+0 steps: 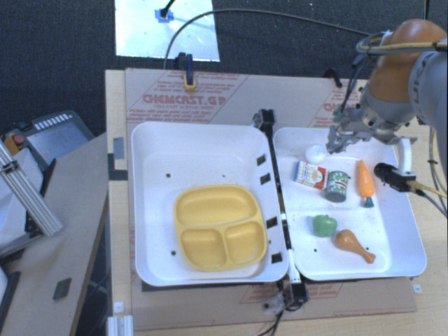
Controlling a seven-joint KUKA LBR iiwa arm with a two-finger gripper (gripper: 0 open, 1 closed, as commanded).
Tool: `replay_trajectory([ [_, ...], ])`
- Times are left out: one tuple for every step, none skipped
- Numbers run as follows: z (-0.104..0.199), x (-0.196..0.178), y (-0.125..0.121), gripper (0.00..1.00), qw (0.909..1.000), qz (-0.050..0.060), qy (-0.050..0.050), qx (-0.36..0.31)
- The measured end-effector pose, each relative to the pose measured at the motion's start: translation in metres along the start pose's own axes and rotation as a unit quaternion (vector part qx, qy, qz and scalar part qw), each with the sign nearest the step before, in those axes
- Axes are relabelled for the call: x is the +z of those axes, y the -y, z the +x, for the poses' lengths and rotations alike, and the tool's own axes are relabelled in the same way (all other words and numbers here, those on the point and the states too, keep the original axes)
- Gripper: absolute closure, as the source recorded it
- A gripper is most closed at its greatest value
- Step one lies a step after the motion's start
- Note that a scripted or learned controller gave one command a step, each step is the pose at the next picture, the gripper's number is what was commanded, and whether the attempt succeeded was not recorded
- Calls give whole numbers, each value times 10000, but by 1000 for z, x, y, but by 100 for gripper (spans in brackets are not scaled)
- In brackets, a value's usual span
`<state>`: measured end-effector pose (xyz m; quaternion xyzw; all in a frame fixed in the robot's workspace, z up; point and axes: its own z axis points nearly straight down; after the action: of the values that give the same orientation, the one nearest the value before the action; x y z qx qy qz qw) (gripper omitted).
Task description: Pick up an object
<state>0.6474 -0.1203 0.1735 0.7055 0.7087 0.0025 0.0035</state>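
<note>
Two-finger gripper (339, 143), grasp state indiscernible, poised just above small white ball (315, 154); descend centred, avoiding adjacent red-and-white carton (309, 174).

This looks like a robot lab: a big grey robot arm (420, 68) reaches over two white bins (150, 187) on a cardboard-covered bench (231, 93), with loose cables (280, 19) behind.
</note>
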Motion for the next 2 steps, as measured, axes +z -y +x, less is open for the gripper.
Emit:
replay_trajectory([
  [0, -55, -2, 100, 10000, 6, 0, -5],
  [0, -100, -4, 100, 10000, 13, -2, -6],
])
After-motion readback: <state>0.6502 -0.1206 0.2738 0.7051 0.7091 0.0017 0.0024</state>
